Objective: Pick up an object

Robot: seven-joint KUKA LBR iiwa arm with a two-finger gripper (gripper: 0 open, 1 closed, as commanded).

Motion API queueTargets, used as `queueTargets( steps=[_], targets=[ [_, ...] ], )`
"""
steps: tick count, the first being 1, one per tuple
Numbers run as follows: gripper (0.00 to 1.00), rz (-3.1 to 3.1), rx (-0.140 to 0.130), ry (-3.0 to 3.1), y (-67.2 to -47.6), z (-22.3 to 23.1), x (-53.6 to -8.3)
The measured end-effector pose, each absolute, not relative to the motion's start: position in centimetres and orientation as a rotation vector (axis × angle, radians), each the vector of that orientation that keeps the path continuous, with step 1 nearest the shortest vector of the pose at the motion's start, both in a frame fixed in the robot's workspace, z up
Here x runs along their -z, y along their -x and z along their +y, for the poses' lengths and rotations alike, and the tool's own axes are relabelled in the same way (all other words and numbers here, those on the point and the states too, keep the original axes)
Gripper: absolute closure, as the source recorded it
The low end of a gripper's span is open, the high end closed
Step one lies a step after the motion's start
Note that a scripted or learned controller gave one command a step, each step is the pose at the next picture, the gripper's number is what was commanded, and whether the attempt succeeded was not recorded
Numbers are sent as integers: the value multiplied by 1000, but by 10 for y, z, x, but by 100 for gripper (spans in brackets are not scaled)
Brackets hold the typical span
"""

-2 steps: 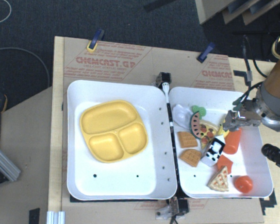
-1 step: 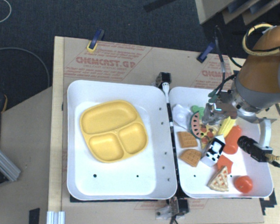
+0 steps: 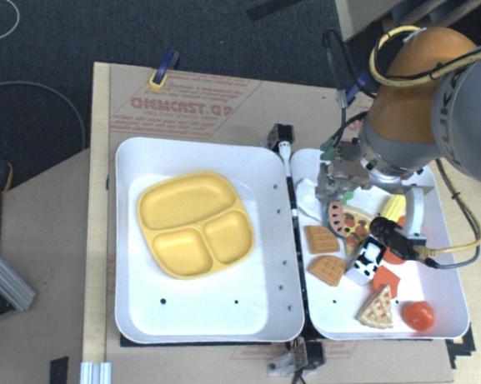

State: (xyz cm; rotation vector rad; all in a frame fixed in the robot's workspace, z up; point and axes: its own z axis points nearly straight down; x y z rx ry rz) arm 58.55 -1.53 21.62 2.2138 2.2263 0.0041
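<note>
— Objects for picking are being kept in the right bin, all of them just below or beside the end effector: a pizza slice is lying directly under it, and a yellow corn piece is lying to its right.

— And what is being seen further out from the end effector?

— Two waffle pieces are being seen below it, a black-and-white die just past them, then a red block, a triangular sandwich wedge and a tomato farthest off, toward the bin's near corner.

— Is anything being gripped?

— That cannot be told; the tip is being masked by the wrist and cables, and nothing is being seen between its parts. It is being held low over the far left corner of the right bin.

— What is being shown to the left of the end effector?

— The left bin is being occupied by a yellow divided tray, well apart from the end effector. Both bins are being carried by the bench.
</note>
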Motion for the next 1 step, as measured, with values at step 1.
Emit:
queueTargets(
  steps=[1],
  targets=[
    [100,2227,-5,-2214,-604,29,-214]
  ],
)
